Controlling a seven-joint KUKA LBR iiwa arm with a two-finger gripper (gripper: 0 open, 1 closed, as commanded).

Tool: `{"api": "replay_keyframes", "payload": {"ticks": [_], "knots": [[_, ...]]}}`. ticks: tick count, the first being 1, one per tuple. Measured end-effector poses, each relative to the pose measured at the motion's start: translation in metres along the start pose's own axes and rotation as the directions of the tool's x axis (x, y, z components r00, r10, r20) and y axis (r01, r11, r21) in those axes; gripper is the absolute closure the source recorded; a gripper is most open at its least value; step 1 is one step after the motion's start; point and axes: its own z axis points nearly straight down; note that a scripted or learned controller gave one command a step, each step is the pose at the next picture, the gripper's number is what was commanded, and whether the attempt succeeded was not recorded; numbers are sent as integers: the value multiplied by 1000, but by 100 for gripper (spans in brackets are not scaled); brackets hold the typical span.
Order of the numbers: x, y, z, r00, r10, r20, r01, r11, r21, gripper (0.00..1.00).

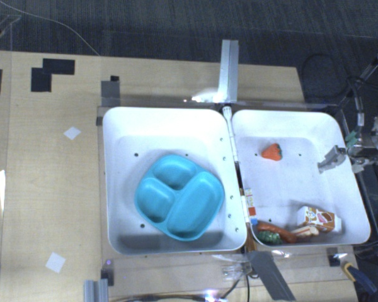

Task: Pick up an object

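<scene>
Dark grey carpet runs behind a pale wooden desk (44,168) that carries two shallow white plastic bins side by side. A metal post (230,71) stands at the far end of the divide between them. In the left bin (120,137) a turquoise three-compartment plastic plate (179,197) lies flat, a little toward the near side.

The right bin (302,121) holds several small items. A small orange-red toy strawberry with a green top (271,152) lies alone on the bin floor toward the far side; its long axis runs roughly left to right across the view, with the green leafy end to the left and the rounded body to the right. Along the near wall lies a crumpled white and brown snack packet (319,219), lengthwise left to right, beside a brown stick-like item (290,233) and a green lump (268,236) in the near left corner.

At the bin's right rim the grey end effector (332,158) hangs over the floor, well apart from the strawberry. Nothing is seen in its grasp; how far it is open cannot be told.
</scene>
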Motion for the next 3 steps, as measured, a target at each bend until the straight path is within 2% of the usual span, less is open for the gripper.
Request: {"api": "replay_keyframes", "payload": {"ticks": [1, 2, 3], "knots": [[36, -33, 92, 1000, 4, -1, -4, 1000, 4, 0], [64, -30, 10, 1000, -25, 0, 25, 1000, -2, 0], [23, -32, 107, 1000, -26, -1, 26, 1000, 2, 0]]}}
